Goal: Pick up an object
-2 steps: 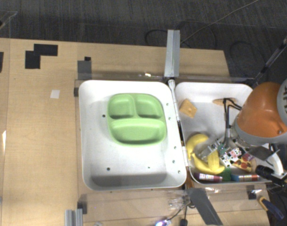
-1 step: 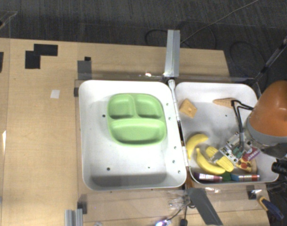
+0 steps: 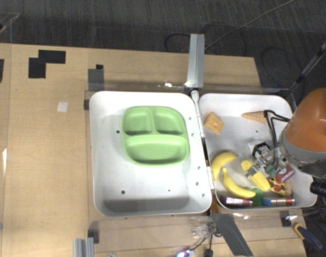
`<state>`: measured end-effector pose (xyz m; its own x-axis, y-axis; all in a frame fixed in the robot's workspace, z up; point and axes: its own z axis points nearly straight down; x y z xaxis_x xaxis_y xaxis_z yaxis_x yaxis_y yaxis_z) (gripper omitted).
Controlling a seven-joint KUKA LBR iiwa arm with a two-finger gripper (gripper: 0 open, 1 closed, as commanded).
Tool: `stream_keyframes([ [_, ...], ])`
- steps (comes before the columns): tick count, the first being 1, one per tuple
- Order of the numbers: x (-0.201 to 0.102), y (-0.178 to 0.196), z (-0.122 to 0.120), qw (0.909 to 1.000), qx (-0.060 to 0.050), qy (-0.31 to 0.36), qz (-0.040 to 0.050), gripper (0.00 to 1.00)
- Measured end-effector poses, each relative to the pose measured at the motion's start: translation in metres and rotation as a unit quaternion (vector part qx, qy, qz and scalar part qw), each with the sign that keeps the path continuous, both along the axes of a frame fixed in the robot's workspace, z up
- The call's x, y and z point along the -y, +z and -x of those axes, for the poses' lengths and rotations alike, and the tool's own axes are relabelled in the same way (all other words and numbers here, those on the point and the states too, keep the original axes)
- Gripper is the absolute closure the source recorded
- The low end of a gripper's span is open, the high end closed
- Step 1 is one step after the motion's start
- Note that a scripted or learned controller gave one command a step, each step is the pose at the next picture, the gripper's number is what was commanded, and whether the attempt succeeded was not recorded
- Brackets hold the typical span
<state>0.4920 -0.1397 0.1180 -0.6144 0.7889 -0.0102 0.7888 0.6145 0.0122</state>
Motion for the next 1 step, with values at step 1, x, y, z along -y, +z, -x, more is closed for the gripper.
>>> stream_keyframes([
  [1, -0.0301, 0.0996, -0.028, 0.9995, -0.004, -0.031, -0.0004, 1.0],
])
